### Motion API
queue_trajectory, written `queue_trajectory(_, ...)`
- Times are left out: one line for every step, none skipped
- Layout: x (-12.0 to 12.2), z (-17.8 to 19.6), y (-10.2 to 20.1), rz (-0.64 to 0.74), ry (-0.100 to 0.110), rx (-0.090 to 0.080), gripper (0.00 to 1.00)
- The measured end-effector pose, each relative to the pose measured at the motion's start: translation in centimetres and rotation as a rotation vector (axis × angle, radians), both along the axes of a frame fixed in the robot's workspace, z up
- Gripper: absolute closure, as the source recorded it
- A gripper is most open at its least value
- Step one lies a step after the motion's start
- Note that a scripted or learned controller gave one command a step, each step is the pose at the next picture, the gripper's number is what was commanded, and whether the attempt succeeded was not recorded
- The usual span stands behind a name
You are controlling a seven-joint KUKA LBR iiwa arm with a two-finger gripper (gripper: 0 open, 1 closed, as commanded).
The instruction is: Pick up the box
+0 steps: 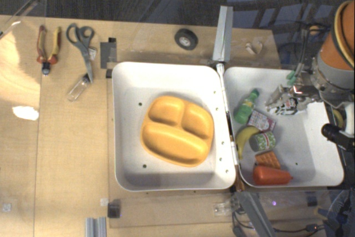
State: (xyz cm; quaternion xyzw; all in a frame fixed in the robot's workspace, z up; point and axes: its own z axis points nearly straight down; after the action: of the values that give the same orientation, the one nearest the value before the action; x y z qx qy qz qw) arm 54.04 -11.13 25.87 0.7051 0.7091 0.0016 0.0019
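The box (260,119) is small and flat, white with a pink print, and lies in the right bin (327,169) between a green bottle (245,106) and a can (264,140). My gripper (282,104) hangs over the same bin, just right of and slightly beyond the box. It is open, with nothing between its fingers, and it is not touching the box.
A banana (244,137), an orange waffle piece (268,160) and a red-orange item (272,175) lie near the right bin's front. The left bin (127,119) holds a big yellow bun-shaped object (177,129). Scissors (83,44), pliers (47,47) and a tape roll (186,39) lie on the bench.
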Motion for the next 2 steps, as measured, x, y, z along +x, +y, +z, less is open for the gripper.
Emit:
queue_trajectory(1.3,-6.5,-0.2,-0.087,0.002,0.000,0.00)
queue_trajectory(4.6,-17.0,-1.4,-0.180,-0.009,0.000,0.00)
